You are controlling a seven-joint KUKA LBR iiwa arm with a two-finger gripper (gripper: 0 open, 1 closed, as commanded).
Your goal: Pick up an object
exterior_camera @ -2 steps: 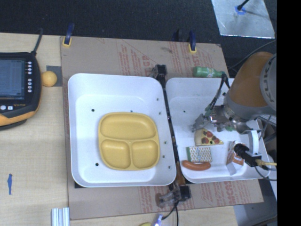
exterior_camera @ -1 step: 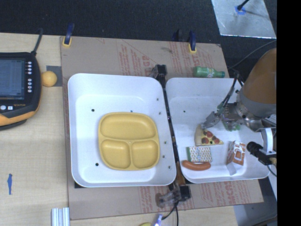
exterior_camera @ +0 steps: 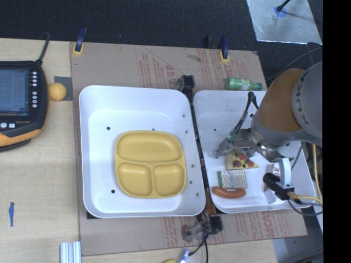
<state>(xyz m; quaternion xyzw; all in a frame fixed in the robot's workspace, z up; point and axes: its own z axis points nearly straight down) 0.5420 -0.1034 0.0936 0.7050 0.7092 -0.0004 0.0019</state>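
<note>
The grey two-finger gripper (exterior_camera: 229,147) hangs low in the right white bin (exterior_camera: 211,106); whether it is spread or pinching anything cannot be told. Just right of it lies a pizza-slice toy (exterior_camera: 241,161), with a speckled green-edged block (exterior_camera: 233,178) and a red sausage toy (exterior_camera: 229,192) nearer. The left white bin (exterior_camera: 98,108) holds a yellow three-compartment plastic tray (exterior_camera: 149,163).

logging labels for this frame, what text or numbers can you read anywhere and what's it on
No text can be read for certain.
Cardboard sheet under the bins: rows of red printed lettering, too blurred to read.
Handheld pendant at the far left: lit screen and buttons, markings too small to read.
Green bottle behind the right bin: any label is blurred.
Patterned packet in the right bin: speckled print, no legible words.
</note>
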